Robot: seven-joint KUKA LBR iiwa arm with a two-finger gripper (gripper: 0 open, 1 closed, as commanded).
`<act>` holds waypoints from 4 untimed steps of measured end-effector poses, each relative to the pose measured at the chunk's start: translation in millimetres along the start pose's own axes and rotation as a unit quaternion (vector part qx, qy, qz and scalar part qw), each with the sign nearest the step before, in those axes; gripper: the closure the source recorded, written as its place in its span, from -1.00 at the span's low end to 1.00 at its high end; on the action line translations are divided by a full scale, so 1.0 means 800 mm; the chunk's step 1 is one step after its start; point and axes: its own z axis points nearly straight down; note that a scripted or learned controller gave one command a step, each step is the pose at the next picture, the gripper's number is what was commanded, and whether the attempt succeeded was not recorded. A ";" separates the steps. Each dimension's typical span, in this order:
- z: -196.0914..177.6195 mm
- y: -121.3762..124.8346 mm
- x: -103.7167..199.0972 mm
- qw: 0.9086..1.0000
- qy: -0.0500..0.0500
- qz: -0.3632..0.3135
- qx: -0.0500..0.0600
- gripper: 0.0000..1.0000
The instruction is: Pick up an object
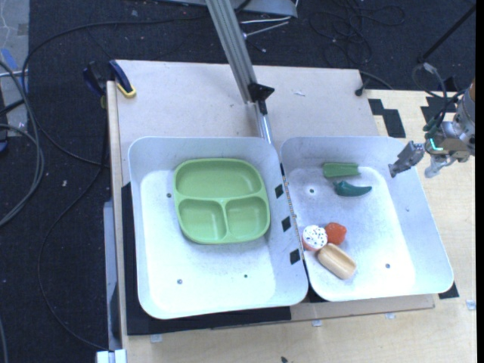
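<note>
One gripper (420, 162) hung with fingers spread wide, holding nothing, over the right bin's (423, 233) edge; toys lay left of it.

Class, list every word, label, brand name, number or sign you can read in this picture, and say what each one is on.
None: no readable text anywhere.
Green tray: plain, unmarked.
Right bin toys: no labels.
Black-and-white pattern on the bench's far right: shapes, not letters.
Black squares between the bins: too small to read.
</note>
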 end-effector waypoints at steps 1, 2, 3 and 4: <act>-0.001 0.001 0.000 1.000 0.000 0.000 -0.001 -1.00; 0.057 -0.001 -0.010 1.000 0.000 0.001 0.001 -1.00; 0.119 0.005 0.002 1.000 0.000 -0.001 0.000 -1.00; 0.196 0.001 0.011 1.000 0.001 0.000 0.002 -1.00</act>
